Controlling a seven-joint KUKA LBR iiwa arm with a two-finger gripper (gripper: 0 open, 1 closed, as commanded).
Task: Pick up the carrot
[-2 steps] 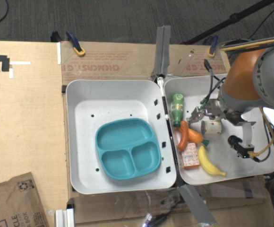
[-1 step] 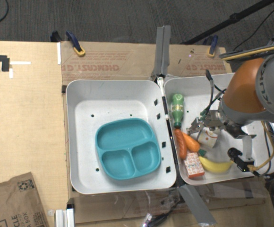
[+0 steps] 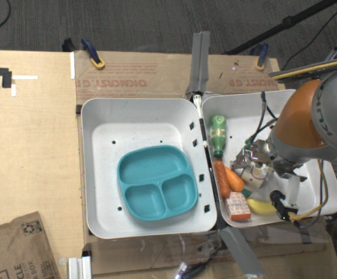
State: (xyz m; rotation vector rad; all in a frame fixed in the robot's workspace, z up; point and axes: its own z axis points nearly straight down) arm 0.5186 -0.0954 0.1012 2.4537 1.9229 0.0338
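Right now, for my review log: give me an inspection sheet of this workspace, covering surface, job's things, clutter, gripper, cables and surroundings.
Surface: two white bins side by side, left bin and right bin, on a wooden bench.
Job's things: carrot lies in the right bin, by its left wall.
Clutter: green bottle, red box and banana in the right bin; teal divided plate in the left bin.
Gripper: gripper is low in the right bin, just right of the carrot; carrot not held.
Cables: black cables run along the arm.
Surroundings: cardboard sheet, clamps, dark carpet.
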